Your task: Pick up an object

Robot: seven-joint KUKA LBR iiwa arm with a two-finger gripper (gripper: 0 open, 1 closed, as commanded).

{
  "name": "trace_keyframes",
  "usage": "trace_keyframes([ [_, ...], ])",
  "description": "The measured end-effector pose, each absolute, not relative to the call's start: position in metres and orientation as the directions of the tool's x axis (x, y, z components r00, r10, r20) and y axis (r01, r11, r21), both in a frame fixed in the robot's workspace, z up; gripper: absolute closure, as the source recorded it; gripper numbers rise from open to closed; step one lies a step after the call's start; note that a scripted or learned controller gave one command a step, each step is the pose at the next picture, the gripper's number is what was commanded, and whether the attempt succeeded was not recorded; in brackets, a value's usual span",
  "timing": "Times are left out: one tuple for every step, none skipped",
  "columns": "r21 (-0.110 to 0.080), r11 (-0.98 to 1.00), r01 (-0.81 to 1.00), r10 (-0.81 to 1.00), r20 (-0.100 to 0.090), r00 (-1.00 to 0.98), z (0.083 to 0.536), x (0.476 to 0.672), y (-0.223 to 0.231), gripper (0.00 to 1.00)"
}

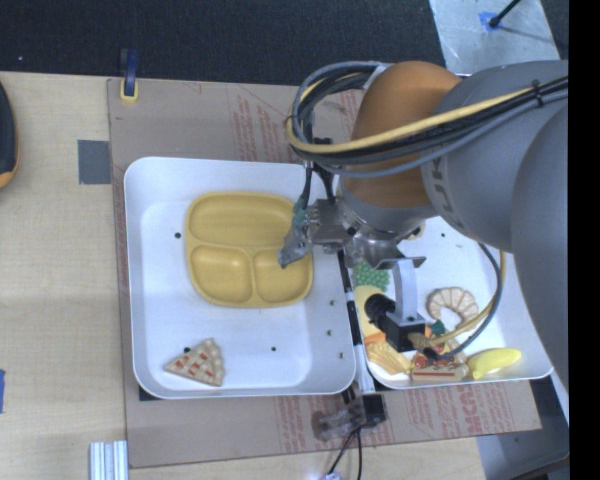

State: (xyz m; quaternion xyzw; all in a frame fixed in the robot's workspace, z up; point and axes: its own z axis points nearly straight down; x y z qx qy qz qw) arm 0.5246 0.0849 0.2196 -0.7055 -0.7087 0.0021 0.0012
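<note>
Closest up, my arm (410, 148) sets my gripper (296, 243) at the yellow plate (225, 230), on its three-o'clock rim; open or closed, I cannot tell.

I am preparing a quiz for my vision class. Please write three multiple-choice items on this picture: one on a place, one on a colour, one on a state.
1. Where does the pizza slice lie? A. in the left bin B. in the right bin C. on the bench, outside the bins
2. What colour is the divided plate? A. white B. yellow C. blue
3. How does this plate lie? A. upside down B. on its edge C. flat, hollows up
Key: 1 A, it rests on that bin's white floor; 2 B, it shows yellow against the white; 3 C, three hollows face the camera.
</note>
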Motion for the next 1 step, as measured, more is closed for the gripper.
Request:
trace_keyframes([
  [-0.003,0.011,1.000,1.000,-0.002,-0.011,0.1191,0.6247,0.1405,0.00],
])
